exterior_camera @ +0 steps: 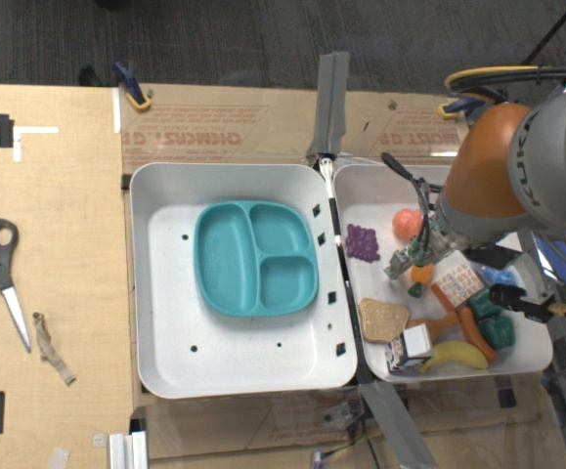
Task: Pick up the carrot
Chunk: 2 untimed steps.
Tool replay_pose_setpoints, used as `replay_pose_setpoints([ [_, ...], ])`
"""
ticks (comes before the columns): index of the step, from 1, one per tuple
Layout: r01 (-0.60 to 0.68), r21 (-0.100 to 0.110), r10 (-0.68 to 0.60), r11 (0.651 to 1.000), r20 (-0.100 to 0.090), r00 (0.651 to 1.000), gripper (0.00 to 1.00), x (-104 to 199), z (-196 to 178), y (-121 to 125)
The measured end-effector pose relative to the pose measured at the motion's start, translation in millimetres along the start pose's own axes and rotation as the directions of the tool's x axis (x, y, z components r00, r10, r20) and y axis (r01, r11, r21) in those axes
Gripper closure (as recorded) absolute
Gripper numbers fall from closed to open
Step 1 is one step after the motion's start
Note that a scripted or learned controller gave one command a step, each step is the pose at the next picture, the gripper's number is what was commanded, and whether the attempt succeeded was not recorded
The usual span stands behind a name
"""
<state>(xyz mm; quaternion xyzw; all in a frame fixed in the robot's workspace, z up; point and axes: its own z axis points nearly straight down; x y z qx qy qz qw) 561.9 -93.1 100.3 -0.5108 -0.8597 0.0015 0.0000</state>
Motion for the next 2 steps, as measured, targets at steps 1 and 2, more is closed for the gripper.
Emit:
replay_pose_setpoints([
  [1, -0.321, -0.001, 0.321, 0.947, 0.001, 0.947, 1.00, 39, -91, 74],
  [2, 0.135, -0.002, -0.135, 0.991, 0.000, 0.991, 1.00, 29, -114, -14],
])
